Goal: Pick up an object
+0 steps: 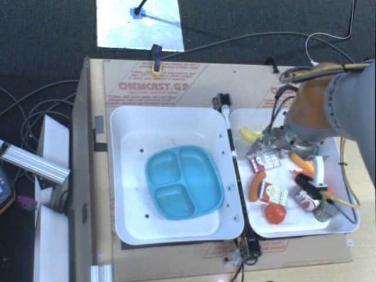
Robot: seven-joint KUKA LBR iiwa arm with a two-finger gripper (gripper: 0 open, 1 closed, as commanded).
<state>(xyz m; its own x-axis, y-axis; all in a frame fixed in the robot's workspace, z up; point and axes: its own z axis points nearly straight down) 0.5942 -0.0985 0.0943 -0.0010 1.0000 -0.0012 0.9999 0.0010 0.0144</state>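
Observation:
My gripper [264,147] hangs low over the back left part of the right bin [294,231], under the grey arm with its orange band [309,107]. Just beside it to the left lies a yellow banana [249,135]. A small red-and-white carton [265,161] sits directly in front of the gripper. Further forward are an orange-red sausage [256,187], a red-and-white packet [275,193] and a red tomato [274,214]. To the gripper's right lies an orange carrot [302,162], and a small can [305,201] lies near the front right.
The left bin [126,157] holds a blue divided plate [185,182]. A ridge [234,163] separates the two bins. The bench's cardboard top [176,84] extends behind them, with cables across it and a black clip [156,56] at its back edge.

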